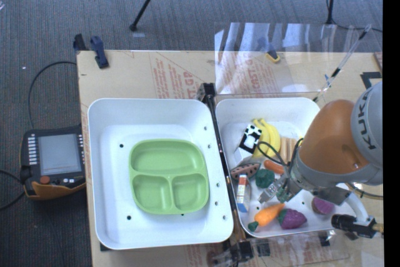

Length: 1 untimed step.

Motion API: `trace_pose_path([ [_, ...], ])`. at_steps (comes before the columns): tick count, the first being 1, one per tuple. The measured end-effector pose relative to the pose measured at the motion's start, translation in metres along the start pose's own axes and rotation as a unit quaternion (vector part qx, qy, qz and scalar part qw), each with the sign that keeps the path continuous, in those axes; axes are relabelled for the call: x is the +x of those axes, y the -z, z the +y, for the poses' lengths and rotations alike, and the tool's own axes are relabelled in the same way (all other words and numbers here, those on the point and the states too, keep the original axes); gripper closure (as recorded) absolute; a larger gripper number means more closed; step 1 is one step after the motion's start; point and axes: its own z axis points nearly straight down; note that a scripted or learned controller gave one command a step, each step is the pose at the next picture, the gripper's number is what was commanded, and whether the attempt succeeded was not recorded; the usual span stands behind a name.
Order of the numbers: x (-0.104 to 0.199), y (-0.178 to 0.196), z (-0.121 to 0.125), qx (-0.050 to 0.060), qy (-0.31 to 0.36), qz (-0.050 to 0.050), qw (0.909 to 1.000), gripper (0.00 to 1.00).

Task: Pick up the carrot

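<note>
Carrot: orange, tapered, green stub at its left end; lies flat on the floor of the right bin, toward that bin's 6 o'clock, tip pointing approx. 2 o'clock. Not lifted, so the pick is judged not yet done: approach stage at most, w/ grasp, closure and lift all left.

Jaws: just above the carrot's thick end, at approx. 1 o'clock from it; small metal parts blurred under the wrist, so cannot tell how far open they are, and nothing is visibly held between them. Arm: smooth orange band, grey casing, enters from 3 o'clock and hides much of the bin's right half.

Neighbours (all look like moulded toy food):
- purple knobbly fruit, touching or just beside the carrot at its 3 o'clock
- second purple piece, further toward 3 o'clock
- dark green lump, at the carrot's 12 o'clock
- banana, yellow, smooth, w/ a black-and-white tag on it
- smaller orange piece and a brown piece, mid-bin

Left bin: glossy white, shallow, rounded corners; holds a light-green three-compartment plate. Surface: tan board w/ red print.
</note>
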Motion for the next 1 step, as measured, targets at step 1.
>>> trace_pose_path([
  [1, 0.0520, 0.0866, 0.0294, -0.002, -0.169, -0.006, 0.9855, 1.00],
])
